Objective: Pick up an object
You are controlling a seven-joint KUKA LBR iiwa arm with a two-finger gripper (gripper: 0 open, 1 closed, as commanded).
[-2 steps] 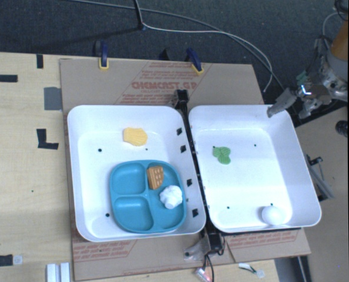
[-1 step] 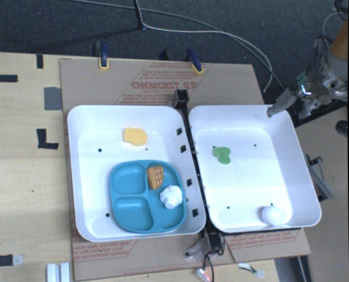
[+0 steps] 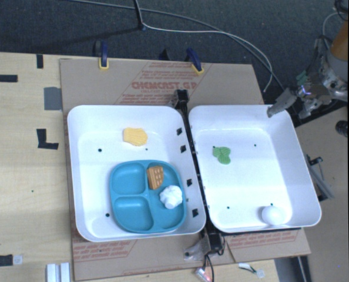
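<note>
We are looking at the gripper (image 3: 278, 106) hanging at the far right corner of the right bin (image 3: 292, 157), a grey metal tip poking just over the rim; it is too small and blurred for us to tell how it is set, and we are seeing nothing between its tips; behind it the arm (image 3: 333, 63) is rising off to the right, grey and jointed, with a flash of orange near the top edge.

Below the gripper, the right bin is sitting smooth, white and shallow, with rounded corners; a small lumpy green object (image 3: 222, 154) is lying on its floor toward the left wall, well apart from the gripper; a white ball (image 3: 274, 215) is resting in the near right corner.

Moving left, the left bin (image 3: 80, 157) is touching its twin along the centre; a glossy blue tray (image 3: 145, 197) with three compartments is lying inside; a ridged tan waffle piece (image 3: 155, 177) and a fluffy white lump (image 3: 171, 197) are sitting in its right compartment; a soft yellow blob (image 3: 135, 136) is lying on the bin floor beyond the tray.

Both bins are resting on a printed cardboard sheet (image 3: 157, 84).
</note>
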